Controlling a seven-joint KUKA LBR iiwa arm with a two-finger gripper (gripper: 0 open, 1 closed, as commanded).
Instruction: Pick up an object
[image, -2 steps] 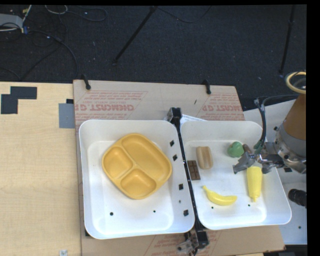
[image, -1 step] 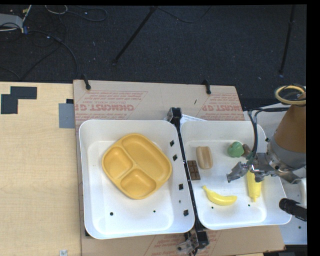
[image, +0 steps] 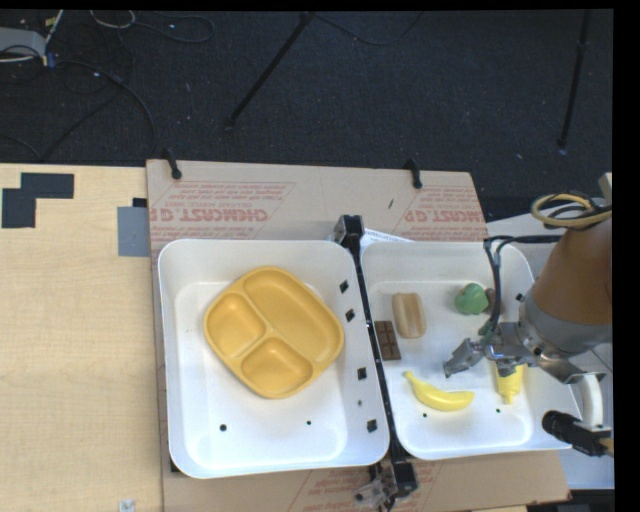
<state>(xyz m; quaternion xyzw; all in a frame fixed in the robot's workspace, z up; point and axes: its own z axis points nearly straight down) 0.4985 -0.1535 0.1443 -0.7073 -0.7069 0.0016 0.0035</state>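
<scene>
Worktop (image: 70, 350) of pale wood carries a sheet of printed cardboard (image: 300, 205), and on that sit two shallow white bins side by side. The left bin (image: 190, 420) holds a yellow divided plate (image: 273, 331), lying flat and turned at a slant to the bin's walls. The right bin (image: 450, 440) holds the smaller things. The grey and orange arm (image: 575, 290) reaches in from the right, and its gripper (image: 480, 357) hangs low over the bin's right half, with a grey finger (image: 460, 360) splayed toward the left; whether the fingers are wide or narrow cannot be told from this angle, and nothing is seen between them. A banana (image: 440, 396) lies flat near the bin's front, just left of and below the gripper, its long axis running left to right with a slight upward curve at both ends. A tan block (image: 407, 314) lies toward the back, long axis running front to back. A dark brown bar (image: 388, 340) lies just left of it, beside the divider. A green ball (image: 471, 298) rests at the back right. A small yellow piece (image: 509, 381) shows under the arm's wrist.
</scene>
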